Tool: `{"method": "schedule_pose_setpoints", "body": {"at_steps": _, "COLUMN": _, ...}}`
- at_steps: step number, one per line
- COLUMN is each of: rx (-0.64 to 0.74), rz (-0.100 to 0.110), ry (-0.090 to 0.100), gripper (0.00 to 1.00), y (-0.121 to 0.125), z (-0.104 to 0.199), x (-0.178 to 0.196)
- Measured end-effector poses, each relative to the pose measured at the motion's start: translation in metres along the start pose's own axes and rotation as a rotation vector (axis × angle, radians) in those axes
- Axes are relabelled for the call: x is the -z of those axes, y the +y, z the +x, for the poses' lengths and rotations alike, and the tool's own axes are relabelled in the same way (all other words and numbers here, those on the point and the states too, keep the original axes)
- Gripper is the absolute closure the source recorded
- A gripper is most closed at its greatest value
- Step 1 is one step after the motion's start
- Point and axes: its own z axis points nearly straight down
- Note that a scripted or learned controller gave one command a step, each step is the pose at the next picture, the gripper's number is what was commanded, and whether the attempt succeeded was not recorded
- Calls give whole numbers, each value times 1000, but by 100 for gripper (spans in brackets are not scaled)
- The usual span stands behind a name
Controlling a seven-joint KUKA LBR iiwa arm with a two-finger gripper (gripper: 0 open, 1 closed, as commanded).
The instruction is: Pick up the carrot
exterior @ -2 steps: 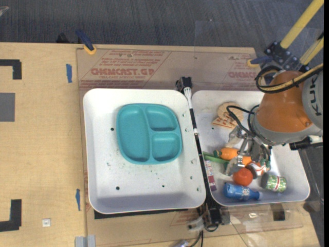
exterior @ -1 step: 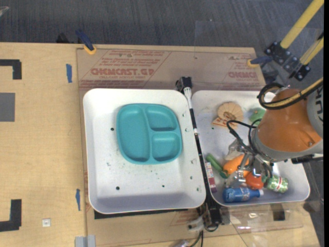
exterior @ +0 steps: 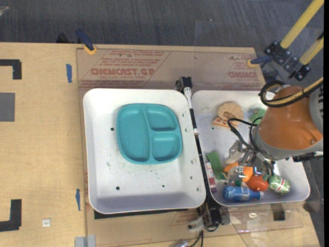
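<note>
Down in the right bin [exterior: 303, 192], fingers [exterior: 245, 170] over the carrot [exterior: 253, 178], spread unclear.

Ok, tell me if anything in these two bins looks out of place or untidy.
Nothing damaged or spilled. The right bin is crowded: its toys sit heaped in the near corner under the gripper. The teal plate lies flat.

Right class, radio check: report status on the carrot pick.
Gripper low in right bin, over the carrot. Grasp unconfirmed. Blue bottle, red item and green item crowd it.
</note>
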Motion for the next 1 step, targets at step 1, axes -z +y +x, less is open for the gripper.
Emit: {"method": "schedule_pose_setpoints", "body": {"at_steps": 1, "rx": -260, "rz": 6, "ry": 35, "gripper": 100, "y": 33, "z": 14, "x": 82}}
